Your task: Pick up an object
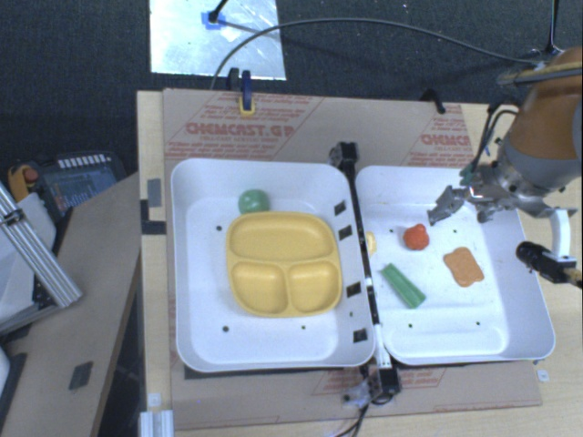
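Observation:
In the right bin (524,335) lie a small red round object (416,237), a green elongated piece (402,285) and a flat orange piece (464,267). My gripper (463,208) hovers over the bin's upper middle, just up and to the right of the red object and apart from it. Its fingers (444,208) stand open with nothing between them. The grey arm with its orange band (547,121) comes in from the right edge.
The left bin (196,271) holds a yellow three-compartment tray (281,262) with a green ball (254,200) behind it. A tiny yellow item (369,242) sits by the divider between the bins. A black fitting (545,262) juts over the right bin's right side.

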Robot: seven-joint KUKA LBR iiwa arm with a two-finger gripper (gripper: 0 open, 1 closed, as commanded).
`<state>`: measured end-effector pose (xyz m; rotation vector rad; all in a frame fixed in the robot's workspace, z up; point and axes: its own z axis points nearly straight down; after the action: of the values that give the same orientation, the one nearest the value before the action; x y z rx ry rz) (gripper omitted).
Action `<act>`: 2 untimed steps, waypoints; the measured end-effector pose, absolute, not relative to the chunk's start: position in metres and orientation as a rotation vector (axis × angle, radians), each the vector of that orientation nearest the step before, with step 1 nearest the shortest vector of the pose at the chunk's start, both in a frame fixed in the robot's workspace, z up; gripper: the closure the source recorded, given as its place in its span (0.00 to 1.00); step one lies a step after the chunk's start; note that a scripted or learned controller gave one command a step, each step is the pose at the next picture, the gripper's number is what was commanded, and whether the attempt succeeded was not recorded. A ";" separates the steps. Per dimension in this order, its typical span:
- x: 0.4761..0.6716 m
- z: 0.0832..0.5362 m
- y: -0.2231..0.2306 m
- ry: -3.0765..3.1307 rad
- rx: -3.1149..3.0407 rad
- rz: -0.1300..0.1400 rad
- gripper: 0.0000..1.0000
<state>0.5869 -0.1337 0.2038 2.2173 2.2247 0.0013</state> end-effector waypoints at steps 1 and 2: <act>0.596 0.152 -0.128 2.228 2.215 0.000 0.00; 0.606 0.095 -0.127 2.229 2.215 -0.001 0.00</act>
<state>0.6056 -0.1266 0.0954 2.2146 2.2292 -0.0010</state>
